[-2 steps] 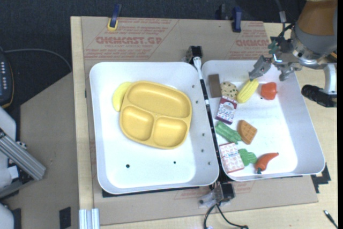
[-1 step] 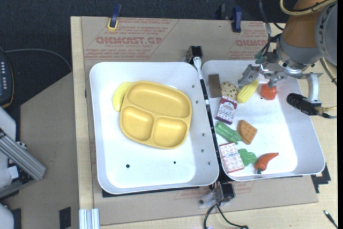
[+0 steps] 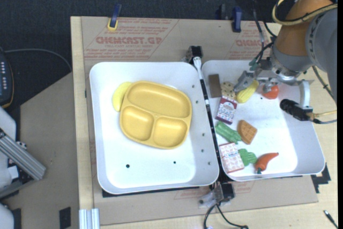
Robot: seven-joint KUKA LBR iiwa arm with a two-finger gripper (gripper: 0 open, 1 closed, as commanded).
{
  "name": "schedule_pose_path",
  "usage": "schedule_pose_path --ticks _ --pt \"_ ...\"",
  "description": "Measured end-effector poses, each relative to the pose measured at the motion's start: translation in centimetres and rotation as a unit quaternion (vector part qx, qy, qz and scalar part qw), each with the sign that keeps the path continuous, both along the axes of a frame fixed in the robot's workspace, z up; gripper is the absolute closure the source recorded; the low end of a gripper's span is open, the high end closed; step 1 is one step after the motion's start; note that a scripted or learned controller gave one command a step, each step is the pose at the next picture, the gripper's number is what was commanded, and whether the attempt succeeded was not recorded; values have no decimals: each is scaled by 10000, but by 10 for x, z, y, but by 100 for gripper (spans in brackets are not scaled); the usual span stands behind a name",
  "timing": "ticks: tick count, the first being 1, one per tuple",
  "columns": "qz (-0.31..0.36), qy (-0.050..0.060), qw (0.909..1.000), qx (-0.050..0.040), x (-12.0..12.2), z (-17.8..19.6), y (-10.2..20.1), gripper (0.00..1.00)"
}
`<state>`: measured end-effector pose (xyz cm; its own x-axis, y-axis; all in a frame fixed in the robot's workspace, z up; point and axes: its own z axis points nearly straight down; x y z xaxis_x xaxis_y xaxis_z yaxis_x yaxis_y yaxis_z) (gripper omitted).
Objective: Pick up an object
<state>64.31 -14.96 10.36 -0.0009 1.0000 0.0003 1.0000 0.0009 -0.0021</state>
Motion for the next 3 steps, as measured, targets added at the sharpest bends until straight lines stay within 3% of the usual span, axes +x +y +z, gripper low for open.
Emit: schedule_pose_path --ticks 1,2,3 --pt "4 -7 10000 4 1 -16 0 0" --pt "6 -41 10000 10 3 -4 1 100" --pt "0 -29 10000 -8 7 39 5 100"
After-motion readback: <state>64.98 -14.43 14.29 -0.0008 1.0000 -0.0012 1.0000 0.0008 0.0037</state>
